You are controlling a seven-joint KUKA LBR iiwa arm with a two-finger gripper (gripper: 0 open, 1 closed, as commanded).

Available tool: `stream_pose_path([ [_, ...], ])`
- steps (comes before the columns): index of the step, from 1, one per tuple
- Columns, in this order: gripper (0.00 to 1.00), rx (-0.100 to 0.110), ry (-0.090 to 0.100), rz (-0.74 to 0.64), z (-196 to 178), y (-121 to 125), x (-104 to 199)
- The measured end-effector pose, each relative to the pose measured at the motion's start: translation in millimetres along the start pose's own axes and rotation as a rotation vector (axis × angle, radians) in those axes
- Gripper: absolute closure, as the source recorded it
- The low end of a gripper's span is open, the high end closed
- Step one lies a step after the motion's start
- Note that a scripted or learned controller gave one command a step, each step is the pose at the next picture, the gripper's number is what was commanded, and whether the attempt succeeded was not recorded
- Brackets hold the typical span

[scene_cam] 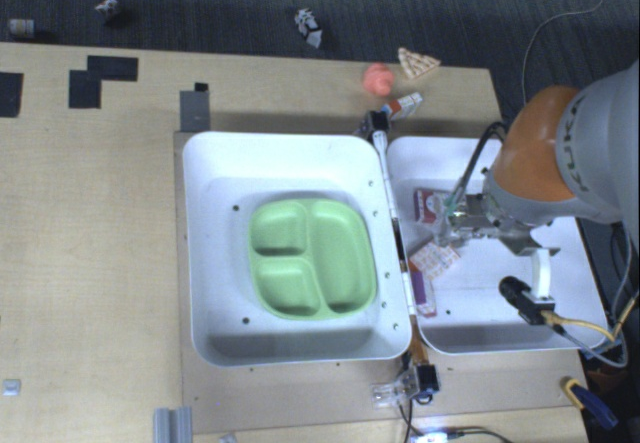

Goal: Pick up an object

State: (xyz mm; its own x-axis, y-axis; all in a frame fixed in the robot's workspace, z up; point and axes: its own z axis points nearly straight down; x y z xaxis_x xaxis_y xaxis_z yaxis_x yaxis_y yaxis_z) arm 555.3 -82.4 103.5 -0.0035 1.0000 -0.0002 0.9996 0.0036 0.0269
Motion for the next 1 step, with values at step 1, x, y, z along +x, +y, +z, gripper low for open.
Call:
stream_pose_path([
  [1,0.0,0.001,0.0,0.0,0.4,-0.3,0.3],
])
